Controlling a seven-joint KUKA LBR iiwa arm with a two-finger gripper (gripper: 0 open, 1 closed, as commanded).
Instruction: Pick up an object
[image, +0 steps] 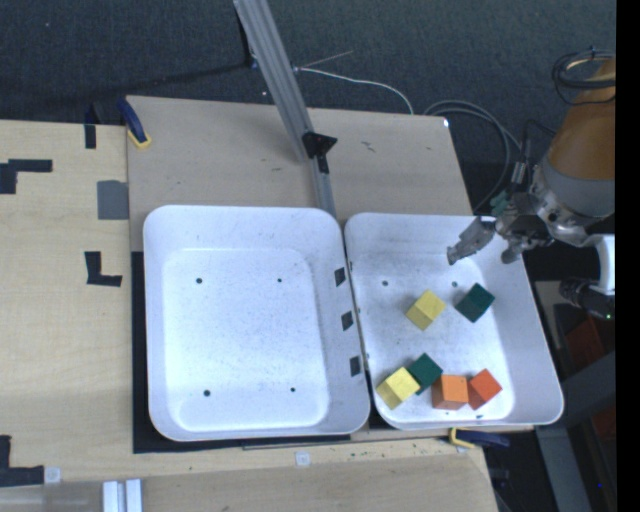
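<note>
Orange cube (452, 391) low in bin, well below fingers (463, 246).

Six blocks (440, 350) in the right bin (400, 240), left bin (170, 230) alongside.

Even, soft overhead light washes the white bins (250, 225) nearly featureless, shadows stay faint, and the whole view looks slightly grainy and soft.

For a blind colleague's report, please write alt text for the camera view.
The gripper hangs open over the upper right of the right bin, holding nothing. Below it lie six blocks: yellow, dark green, and a front row of yellow, green, orange and red. The left bin sits alongside.
</note>
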